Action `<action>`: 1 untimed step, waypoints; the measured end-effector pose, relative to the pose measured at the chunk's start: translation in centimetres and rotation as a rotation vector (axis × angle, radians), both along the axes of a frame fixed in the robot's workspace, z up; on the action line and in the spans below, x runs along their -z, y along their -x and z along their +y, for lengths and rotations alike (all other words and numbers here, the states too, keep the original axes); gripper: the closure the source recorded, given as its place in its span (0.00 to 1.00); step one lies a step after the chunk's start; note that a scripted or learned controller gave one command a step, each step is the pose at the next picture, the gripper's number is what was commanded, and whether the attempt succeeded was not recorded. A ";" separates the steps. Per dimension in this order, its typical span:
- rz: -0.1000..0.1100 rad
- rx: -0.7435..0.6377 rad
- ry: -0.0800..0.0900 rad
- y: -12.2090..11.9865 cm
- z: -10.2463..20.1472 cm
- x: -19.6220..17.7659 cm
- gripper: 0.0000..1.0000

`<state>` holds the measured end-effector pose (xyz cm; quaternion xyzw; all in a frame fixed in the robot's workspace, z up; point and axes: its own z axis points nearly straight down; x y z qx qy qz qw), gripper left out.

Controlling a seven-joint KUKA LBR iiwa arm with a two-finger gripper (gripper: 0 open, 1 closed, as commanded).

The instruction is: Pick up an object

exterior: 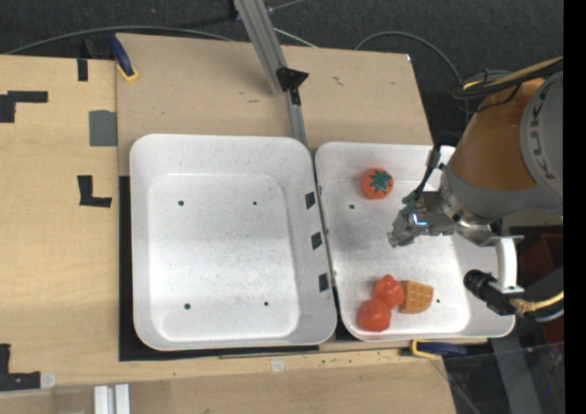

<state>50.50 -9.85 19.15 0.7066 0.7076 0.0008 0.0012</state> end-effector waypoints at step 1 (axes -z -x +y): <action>-0.001 0.000 0.000 -0.1 0.0 -4.5 1.00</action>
